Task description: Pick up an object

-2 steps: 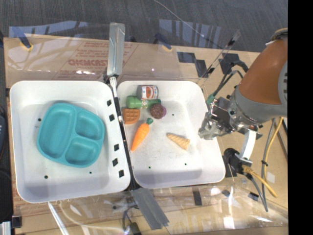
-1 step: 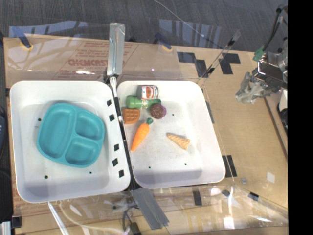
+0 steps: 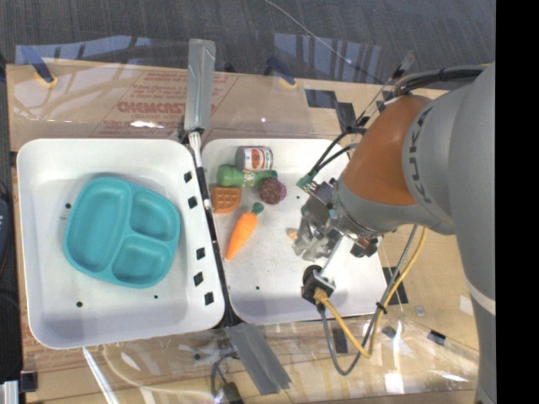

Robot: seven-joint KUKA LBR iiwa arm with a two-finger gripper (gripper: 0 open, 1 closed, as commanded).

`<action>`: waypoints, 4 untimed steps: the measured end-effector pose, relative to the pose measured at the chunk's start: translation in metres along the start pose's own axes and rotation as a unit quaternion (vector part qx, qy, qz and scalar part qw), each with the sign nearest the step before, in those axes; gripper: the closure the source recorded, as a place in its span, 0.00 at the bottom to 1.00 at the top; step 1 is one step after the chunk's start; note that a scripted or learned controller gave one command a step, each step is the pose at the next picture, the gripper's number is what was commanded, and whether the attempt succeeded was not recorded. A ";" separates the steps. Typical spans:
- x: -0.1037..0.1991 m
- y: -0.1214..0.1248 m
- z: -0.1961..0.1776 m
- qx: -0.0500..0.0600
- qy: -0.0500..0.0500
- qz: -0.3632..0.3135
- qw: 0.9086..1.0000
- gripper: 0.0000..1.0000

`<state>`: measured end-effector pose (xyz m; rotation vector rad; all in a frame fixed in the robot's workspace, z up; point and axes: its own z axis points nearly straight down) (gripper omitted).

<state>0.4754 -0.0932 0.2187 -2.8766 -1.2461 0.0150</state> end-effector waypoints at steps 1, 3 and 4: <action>-0.029 0.027 -0.190 -0.009 0.005 -0.058 0.998 1.00; 0.046 -0.002 -0.124 -0.005 0.002 -0.049 0.999 1.00; 0.000 0.073 -0.106 -0.004 0.001 -0.067 0.998 1.00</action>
